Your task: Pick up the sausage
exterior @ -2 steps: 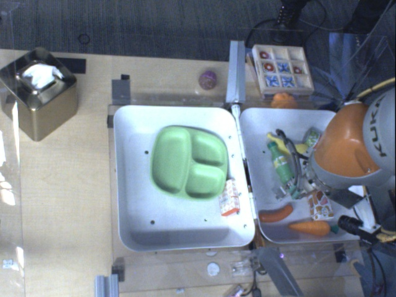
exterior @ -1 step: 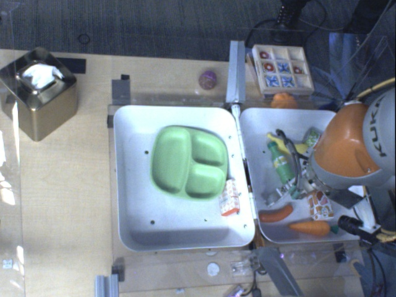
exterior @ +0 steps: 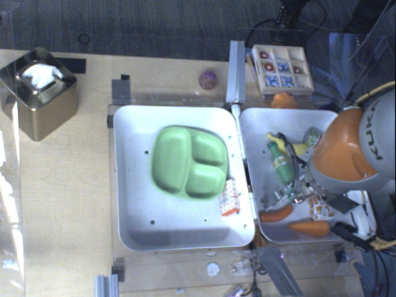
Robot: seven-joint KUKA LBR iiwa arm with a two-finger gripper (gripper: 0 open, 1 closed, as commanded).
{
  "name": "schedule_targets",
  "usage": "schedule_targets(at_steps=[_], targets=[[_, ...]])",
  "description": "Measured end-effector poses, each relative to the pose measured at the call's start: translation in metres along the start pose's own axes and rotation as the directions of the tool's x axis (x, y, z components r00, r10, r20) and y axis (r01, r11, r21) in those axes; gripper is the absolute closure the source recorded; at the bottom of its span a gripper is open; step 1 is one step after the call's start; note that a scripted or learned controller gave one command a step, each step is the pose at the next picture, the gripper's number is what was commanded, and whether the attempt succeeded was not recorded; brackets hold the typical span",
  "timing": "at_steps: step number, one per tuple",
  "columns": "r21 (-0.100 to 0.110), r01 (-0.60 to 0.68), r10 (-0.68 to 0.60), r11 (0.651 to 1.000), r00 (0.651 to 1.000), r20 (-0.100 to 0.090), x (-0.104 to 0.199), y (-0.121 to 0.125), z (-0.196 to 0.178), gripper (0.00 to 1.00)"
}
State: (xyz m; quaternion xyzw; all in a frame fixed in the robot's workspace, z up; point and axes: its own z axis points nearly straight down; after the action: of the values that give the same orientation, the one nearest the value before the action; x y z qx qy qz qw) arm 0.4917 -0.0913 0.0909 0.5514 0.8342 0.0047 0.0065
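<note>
The hand (exterior: 289, 195) hangs low in the right bin (exterior: 255, 166), just above the reddish sausage (exterior: 276, 214) by the near wall.

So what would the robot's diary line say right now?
end effector: in right bin | sausage: lying just below it, not held | green plate: left bin

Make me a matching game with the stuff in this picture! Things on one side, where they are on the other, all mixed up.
Things:
1. green divided plate
2. sausage
3. tic-tac-toe board
4. tissue box

Places:
A. on the bench at the far left, away from both bins
B. in the left bin
C. near the front wall of the right bin, just below the gripper
D. behind the right bin, on the bench

Pairs: 1-B, 2-C, 3-D, 4-A
</note>
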Motion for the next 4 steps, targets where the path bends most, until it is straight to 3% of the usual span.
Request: schedule_targets(at_steps=[1,2,3,4], targets=[[-0.012,0.003,-0.002,1.000,1.000,0.011,-0.003,0.004,-0.013,1.00],[-0.012,0.002,-0.002,1.000,1.000,0.010,-0.003,0.004,-0.013,0.00],[0.000,-0.043,0.043,0.999,0.999,0.001,0.002,0.001,0.000,0.00],[-0.012,-0.040,0.040,0.999,0.999,0.011,0.000,0.005,-0.013,1.00]])
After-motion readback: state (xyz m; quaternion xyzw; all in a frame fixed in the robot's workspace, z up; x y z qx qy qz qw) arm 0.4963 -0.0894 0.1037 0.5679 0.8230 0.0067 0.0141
